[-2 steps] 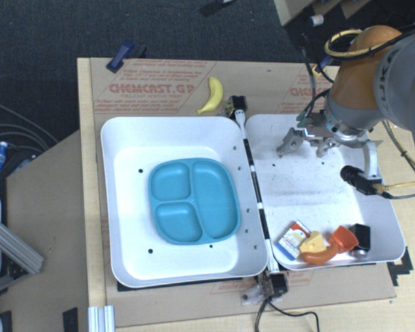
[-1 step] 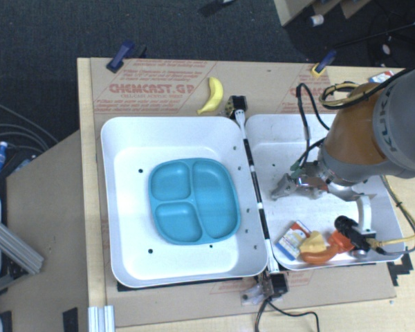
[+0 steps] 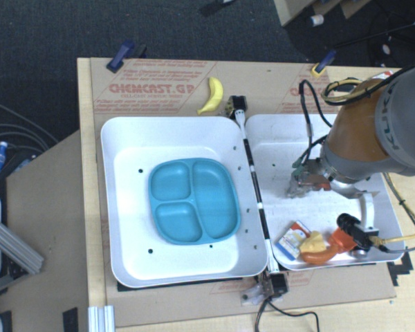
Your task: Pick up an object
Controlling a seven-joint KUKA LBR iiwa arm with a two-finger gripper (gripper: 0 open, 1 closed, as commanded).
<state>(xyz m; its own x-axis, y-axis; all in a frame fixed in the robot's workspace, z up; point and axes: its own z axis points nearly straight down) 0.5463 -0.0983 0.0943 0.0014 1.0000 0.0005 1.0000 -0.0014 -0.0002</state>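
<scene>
Reaching in from the right, with the gripper (image 3: 303,184) low over bare white floor in the right bin (image 3: 280,144), about midway along it and nearer its left wall. Cannot tell how far open, nor whether anything is in its grasp: blurred there, and partly tucked under the grey and orange wrist.

Nearer the camera, well apart from the gripper, huddled in the same bin's front corner: a small carton (image 3: 292,238), white with red and blue print, lying tilted with one corner toward the front wall; just right of it and touching, a pale yellow lump (image 3: 317,241); under and beside that, an orange curved piece (image 3: 326,254). Long axis of the orange piece roughly left to right, with the right end lifted away from the front wall and the rounded left end close to the carton.

Across the divider, in the left bin (image 3: 117,185), a blue divided plate (image 3: 194,200), flat and central.

Beyond both bins, on the bench board (image 3: 152,81), a banana (image 3: 211,95), long axis running mostly toward and away from the camera, lower tip curling left.
</scene>
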